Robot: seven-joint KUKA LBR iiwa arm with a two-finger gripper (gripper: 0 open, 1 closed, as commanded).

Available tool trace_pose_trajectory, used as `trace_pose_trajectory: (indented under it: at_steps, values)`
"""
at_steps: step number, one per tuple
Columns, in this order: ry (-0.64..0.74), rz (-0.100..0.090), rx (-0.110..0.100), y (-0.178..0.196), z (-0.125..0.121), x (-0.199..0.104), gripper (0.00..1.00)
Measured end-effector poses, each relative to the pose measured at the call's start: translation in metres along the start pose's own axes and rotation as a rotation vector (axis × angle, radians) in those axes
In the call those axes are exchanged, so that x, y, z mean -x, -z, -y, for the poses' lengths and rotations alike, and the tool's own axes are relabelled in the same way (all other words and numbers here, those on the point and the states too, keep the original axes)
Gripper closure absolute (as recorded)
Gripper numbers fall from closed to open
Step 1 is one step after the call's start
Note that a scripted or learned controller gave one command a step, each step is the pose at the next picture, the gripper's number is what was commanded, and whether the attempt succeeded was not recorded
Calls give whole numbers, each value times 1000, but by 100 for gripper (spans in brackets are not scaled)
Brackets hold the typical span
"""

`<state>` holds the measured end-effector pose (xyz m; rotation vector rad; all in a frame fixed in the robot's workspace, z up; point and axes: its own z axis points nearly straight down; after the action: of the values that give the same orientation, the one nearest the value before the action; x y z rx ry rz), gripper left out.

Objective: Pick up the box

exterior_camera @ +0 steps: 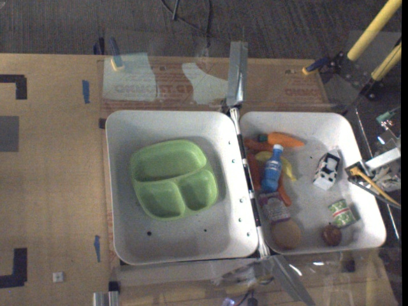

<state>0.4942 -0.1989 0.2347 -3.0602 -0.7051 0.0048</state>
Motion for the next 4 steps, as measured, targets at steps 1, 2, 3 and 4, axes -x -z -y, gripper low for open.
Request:
trace_pose_trajectory:
  at_steps: [1,2,3,4]
  values:
    - [-203,-1,1,195,-41,-30,100]
    - [-197,1,0,204,-39,-32,100]
    - [-192,3,-1,214,-38,-35,100]
    - [-187,5,-1,224,-37,-37,100]
